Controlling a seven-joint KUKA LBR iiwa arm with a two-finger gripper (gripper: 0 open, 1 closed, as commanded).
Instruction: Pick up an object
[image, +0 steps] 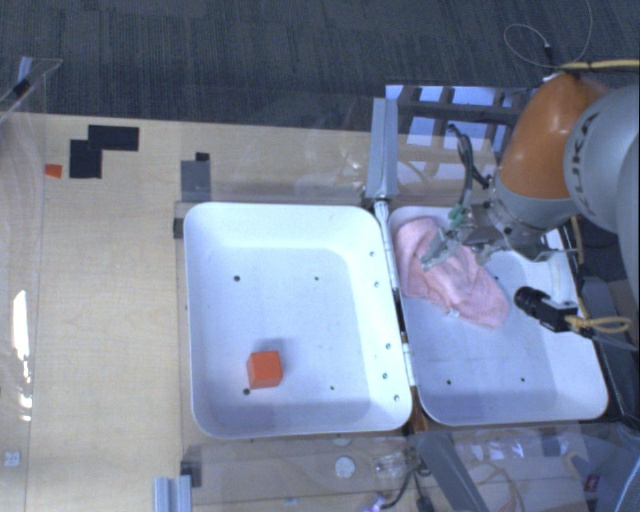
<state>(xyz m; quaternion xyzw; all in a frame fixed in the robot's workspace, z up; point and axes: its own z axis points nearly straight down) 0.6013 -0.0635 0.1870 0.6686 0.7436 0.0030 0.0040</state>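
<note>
Reaching in from the right, the arm (560, 140) hung over the right bin (520, 400), its gripper (455, 240) low on the pink cloth (450, 280) at the bin's far left; whether the fingers were released or clenched could not be told. Soft folds might slip free. The orange block (265, 369) lay in the left bin (290, 250), well apart.

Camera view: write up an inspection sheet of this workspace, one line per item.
Surface: light wooden bench bearing left bin and right bin.
Job's things: orange block in left bin; pink cloth in right bin.
Clutter: black blocks and small orange piece on bench.
Grippers: gripper over the pink cloth.
Cables: wire loop beyond the arm.
Surroundings: dark floor.
</note>
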